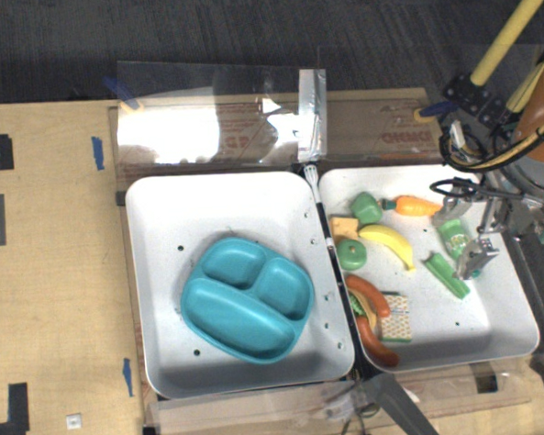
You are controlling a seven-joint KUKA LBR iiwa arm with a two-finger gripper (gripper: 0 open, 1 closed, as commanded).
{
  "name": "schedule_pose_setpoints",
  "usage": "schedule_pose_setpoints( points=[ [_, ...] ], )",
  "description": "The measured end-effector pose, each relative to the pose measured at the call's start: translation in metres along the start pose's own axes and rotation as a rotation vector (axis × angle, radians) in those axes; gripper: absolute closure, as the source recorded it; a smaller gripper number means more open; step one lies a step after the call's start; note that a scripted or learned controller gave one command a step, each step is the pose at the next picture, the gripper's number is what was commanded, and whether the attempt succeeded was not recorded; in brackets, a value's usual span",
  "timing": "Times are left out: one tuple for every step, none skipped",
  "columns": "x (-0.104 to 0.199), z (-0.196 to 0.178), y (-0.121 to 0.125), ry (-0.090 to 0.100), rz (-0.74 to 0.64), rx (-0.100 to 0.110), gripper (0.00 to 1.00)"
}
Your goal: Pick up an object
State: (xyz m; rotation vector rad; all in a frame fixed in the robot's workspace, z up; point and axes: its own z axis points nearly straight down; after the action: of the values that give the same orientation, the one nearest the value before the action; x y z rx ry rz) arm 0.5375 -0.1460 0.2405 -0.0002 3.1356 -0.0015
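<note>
Looking down on the bench, there are two white bins side by side. The left bin (153,219) holds one thing — a teal divided plate (248,298) with three sections, sitting roughly in the middle and turned a bit at an angle.

The right bin (508,326) is where all the small stuff is. A yellow banana (389,245) lies near the middle, with a green apple (351,253) just to its left and a green pepper (366,207) above it. Next to the pepper there's an orange carrot (417,207) pointing right. Down along the left wall of that bin is a hot dog (368,315) lying lengthwise, with a small patterned packet (398,319) right beside it. A green stick-shaped piece (446,276) lies slanted further right, close to the gripper.

The gripper (472,257) reaches in from the right and hovers over the right side of that bin, just beside the green stick and below a pale green item (453,233). Honestly can't tell how the tool is set or if it's got anything — metal parts and cables clutter that spot too much.
</note>
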Motion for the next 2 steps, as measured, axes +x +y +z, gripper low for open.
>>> schedule_pose_setpoints(
  points=[
    [-0.074, 0.107, -0.022, 0.01, 0.054, -0.003, 0.0],
    [-0.059, 0.152, 0.011, -0.005, 0.126, 0.001, 0.0]
  ],
)
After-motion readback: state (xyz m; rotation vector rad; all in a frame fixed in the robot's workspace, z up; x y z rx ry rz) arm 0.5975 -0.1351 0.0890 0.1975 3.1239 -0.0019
